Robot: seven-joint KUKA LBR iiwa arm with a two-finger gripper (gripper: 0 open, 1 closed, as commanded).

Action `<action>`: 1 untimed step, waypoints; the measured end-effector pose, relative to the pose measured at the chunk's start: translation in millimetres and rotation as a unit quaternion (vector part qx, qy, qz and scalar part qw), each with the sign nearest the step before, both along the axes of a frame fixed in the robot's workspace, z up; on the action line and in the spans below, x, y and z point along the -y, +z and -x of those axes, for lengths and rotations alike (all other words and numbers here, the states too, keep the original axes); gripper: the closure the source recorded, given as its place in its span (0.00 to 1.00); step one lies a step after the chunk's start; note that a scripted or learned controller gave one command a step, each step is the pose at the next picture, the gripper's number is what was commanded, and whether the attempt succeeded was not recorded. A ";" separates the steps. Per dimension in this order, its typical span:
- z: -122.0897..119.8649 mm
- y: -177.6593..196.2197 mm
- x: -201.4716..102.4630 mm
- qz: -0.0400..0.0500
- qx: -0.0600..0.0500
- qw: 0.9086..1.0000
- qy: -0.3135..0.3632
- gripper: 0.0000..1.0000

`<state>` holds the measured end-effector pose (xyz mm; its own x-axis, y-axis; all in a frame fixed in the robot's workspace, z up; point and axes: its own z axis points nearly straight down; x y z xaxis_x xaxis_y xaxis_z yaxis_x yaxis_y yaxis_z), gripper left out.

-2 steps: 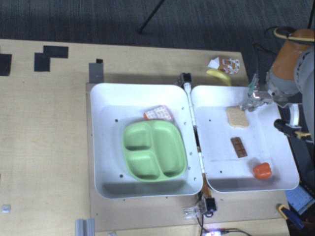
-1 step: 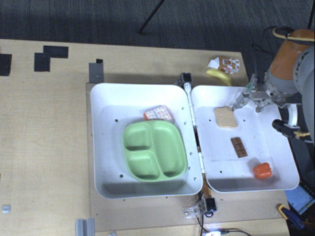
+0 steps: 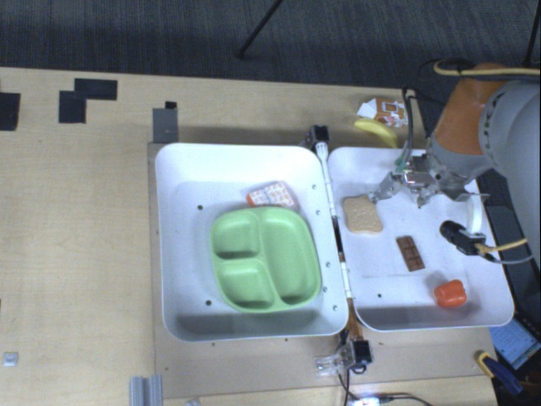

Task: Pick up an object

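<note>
Just left of the jaws, tan bread slice, apart, unheld.

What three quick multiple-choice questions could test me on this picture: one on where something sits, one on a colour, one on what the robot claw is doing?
1. Where is the green divided plate?
A. left bin
B. right bin
C. on the bench

2. What colour is the small block near the right bin's front corner?
A. blue
B. orange-red
C. green

3. The gripper is:
A. over the left bin
B. gripping the plate
C. over the right bin, beside the tan slice

Answers: 1 A, it lies in the left bin. 2 B, clearly orange-red. 3 C, it hangs at the right bin's back.
</note>
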<state>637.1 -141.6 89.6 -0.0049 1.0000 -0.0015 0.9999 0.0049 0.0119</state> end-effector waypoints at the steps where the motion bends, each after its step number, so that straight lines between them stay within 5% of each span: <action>1: 23.2 -0.1 -54.9 0.000 0.001 1.000 -0.001 0.00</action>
<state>613.9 -86.7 89.5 -0.0031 1.0000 -0.0025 0.9999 0.0031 0.0132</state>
